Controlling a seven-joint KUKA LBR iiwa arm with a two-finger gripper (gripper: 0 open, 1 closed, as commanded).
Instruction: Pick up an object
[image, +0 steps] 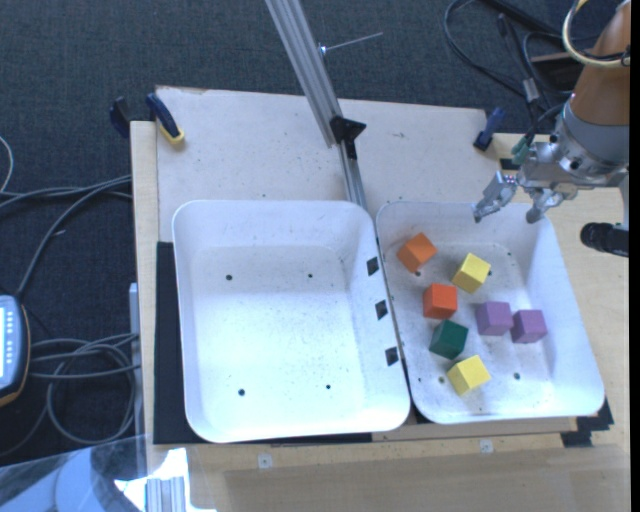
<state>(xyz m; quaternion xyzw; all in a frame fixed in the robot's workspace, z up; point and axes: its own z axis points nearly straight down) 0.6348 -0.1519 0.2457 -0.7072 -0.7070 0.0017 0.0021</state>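
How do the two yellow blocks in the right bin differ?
The upper yellow block lies near the bin's middle, beside the orange blocks; the lower yellow block lies near the bin's front edge, just below the green block. The upper is closer to the open pincer. Both are small yellow cubes of similar size.

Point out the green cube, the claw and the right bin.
green cube (449, 338), camera view, top face.
claw (515, 205), camera view, midway between the fingertips.
right bin (575, 330), camera view, right wall.
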